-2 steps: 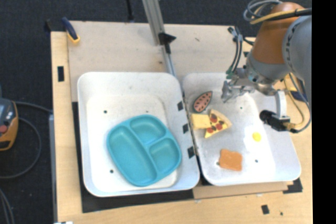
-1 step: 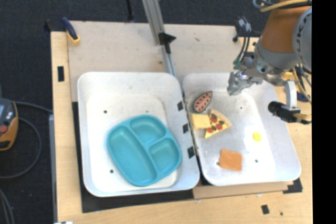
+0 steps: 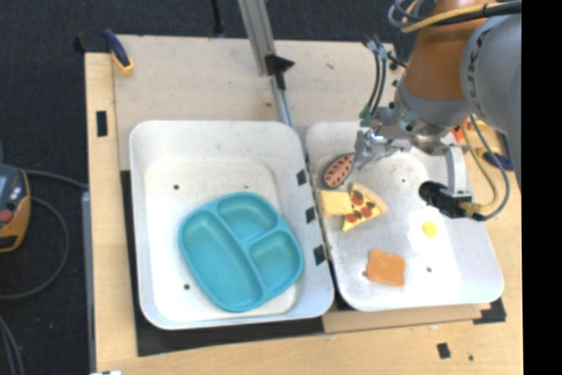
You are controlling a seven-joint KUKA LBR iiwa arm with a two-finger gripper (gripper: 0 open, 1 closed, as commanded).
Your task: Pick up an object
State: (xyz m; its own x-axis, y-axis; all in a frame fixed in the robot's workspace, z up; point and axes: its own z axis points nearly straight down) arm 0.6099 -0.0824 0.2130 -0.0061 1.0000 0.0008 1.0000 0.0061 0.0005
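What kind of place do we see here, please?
Probably a robotics lab test bench, not a kitchen: a robot arm reaches over two white bins, toy food such as a pizza slice lies in one, and a metal camera post stands behind.

tray (image 3: 241, 252): smooth teal plastic | bins (image 3: 219, 145): matt white | bench (image 3: 193, 75): pale wood

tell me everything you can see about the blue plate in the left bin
The blue plate is a turquoise divided tray, plastic by its look, with rounded corners and three compartments: one long section and two smaller ones. It lies flat and right side up on the floor of the left bin, toward the near right corner, turned at a slant to the bin's walls. Nothing lies in its compartments. Its right edge sits close to the bin's right wall; whether they touch cannot be told.
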